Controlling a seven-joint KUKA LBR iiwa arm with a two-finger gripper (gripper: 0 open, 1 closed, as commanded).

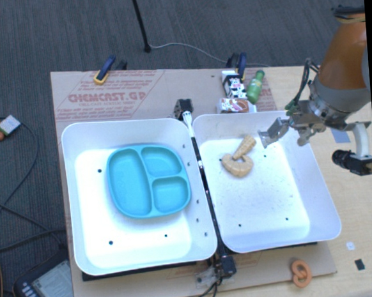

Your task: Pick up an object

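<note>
You have two shallow white bins side by side on a cardboard-covered bench. The left bin (88,203) holds a light blue divided plate (148,180) with three compartments, lying flat near the bin's middle. The right bin (307,225) holds the one loose thing you could pick: a tan, curled pastry-like object (239,159), with a straighter stub pointing up and to the right from a rounded, curved base. It lies in the upper left part of that bin, close to the wall shared with the other bin but not touching it.

Your arm (348,55) comes in from the right, its orange band showing above the grey wrist. The gripper (281,131) hangs over the upper right part of the right bin, with a grey finger pointing left toward the tan object. It sits just beside the object's upper stub, apart from it, with bare bin floor between them. You cannot tell from this slant whether the tool stands apart or together; nothing shows clamped in it.

Beyond the bins' far edge you see a green bottle (255,86) beside a small printed box (235,99). An orange ring (301,273) lies on the bench in front of the right bin
</note>
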